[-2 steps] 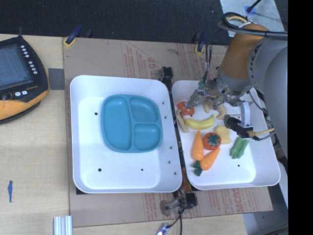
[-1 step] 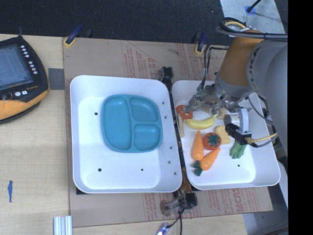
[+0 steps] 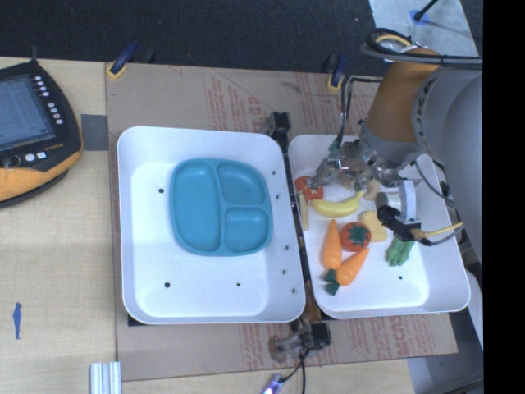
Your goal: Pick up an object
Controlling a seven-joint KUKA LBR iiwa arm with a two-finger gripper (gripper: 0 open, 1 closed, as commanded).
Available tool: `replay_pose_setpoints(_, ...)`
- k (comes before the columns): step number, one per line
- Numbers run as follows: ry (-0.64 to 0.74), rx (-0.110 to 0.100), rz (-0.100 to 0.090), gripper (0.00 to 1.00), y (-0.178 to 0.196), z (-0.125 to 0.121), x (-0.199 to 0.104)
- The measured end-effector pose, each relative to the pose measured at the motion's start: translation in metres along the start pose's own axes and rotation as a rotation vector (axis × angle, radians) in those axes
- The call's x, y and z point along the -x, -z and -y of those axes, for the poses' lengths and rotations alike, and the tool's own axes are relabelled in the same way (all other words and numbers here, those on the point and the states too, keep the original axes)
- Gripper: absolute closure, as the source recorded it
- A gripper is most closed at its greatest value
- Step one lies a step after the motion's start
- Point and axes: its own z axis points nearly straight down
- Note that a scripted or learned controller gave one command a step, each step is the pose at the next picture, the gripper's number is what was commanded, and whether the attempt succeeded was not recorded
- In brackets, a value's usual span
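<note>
In the right bin (image 3: pixel 426 298), a curved yellow banana (image 3: pixel 336 207) lies below the pincer (image 3: pixel 349 171); its grip is unclear.

The arm (image 3: pixel 447 113) is a bulky, rounded grey body with a broad orange band (image 3: pixel 398 97) above the wrist. Black and yellow cables loop over the band, and a yellow-and-black cable trails beside the metallic gripper (image 3: pixel 349 171).
</note>
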Motion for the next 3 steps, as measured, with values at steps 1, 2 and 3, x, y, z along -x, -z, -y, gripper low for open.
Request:
replay_pose_setpoints(1,-0.001,-0.001,-0.001,0.00,0.0000,0.0009,0.0003)
replay_pose_setpoints(2,0.001,-0.002,0.000,0.00,-0.0005,-0.0016,0.0000)
replay_pose_setpoints(3,0.001,-0.001,0.000,0.00,-0.0008,-0.0028,0.0005)
